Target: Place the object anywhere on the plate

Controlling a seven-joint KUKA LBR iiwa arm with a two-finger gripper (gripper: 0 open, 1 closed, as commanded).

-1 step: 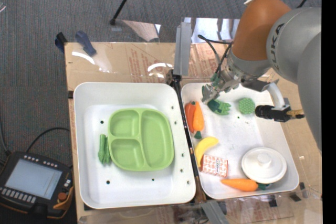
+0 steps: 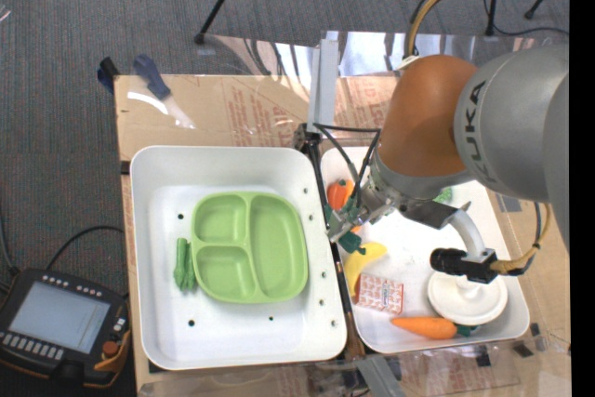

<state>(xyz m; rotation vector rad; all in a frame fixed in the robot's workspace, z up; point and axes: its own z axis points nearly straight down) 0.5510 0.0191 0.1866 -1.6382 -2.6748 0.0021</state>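
The arm (image 2: 465,125) reaches in over the right bin (image 2: 516,316), its pincer (image 2: 346,230) low at that bin's left wall, close to the divide between the two bins. Whether the pincer is open or closed cannot be told at this angle, nor whether anything sits within it. Directly around it lie a small orange item (image 2: 338,193), a dark green piece (image 2: 352,243) and a yellow banana-like item (image 2: 362,261); which of these is the intended object is not certain. The green divided plate (image 2: 249,246) rests in the left bin (image 2: 163,330), with a green pod-like item (image 2: 183,264) just beside its left rim. Elsewhere in the right bin are a red-patterned packet (image 2: 380,294), a carrot (image 2: 424,326) and a white stand (image 2: 468,293). Risks noted: crowding at the bin wall could yield a partial or double pickup; a weak hold could release the item while crossing the raised rims; the item could land on the bin floor short of the plate; the wall may foul the pincer.
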